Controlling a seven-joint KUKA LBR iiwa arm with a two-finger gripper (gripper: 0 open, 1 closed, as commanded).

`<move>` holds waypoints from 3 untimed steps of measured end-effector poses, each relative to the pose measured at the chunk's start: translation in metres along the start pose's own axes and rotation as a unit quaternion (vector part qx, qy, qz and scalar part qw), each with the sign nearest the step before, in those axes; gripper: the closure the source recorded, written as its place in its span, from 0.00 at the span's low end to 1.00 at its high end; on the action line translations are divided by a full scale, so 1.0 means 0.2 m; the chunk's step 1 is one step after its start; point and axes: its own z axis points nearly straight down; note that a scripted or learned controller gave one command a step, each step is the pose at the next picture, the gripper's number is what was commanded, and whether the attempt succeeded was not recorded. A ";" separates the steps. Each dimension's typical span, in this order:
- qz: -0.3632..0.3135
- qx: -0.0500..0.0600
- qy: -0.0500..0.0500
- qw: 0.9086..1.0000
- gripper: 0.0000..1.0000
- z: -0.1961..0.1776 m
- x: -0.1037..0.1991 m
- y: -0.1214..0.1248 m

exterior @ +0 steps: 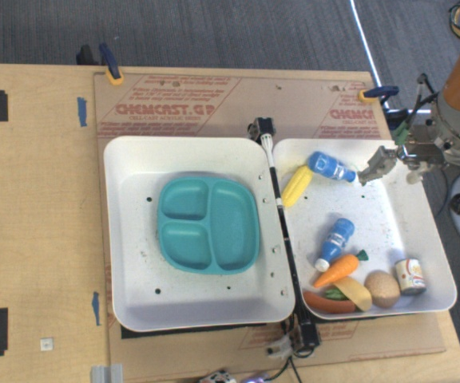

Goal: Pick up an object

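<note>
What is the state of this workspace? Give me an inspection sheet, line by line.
Surface: wooden bench with a cardboard sheet under two white bins, left bin and right bin.
Job's things: in the right bin, two blue bottles, corn, carrot, potato, small can, and a red piece at the near edge.
Clutter: teal divided plate in the left bin.
Grippers: gripper over the right bin's far right part, beside the upper bottle, holding nothing seen.
Cables: white cable across the floor; wires at the bench's near edge.
Surroundings: grey carpet; blue clamps on the cardboard.
</note>
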 end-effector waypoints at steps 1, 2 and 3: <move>0.072 -0.003 0.000 0.997 0.00 0.91 0.07 -0.08; 0.073 -0.004 -0.002 0.997 1.00 0.86 0.06 -0.08; 0.161 0.000 0.000 0.987 1.00 0.42 0.36 -0.42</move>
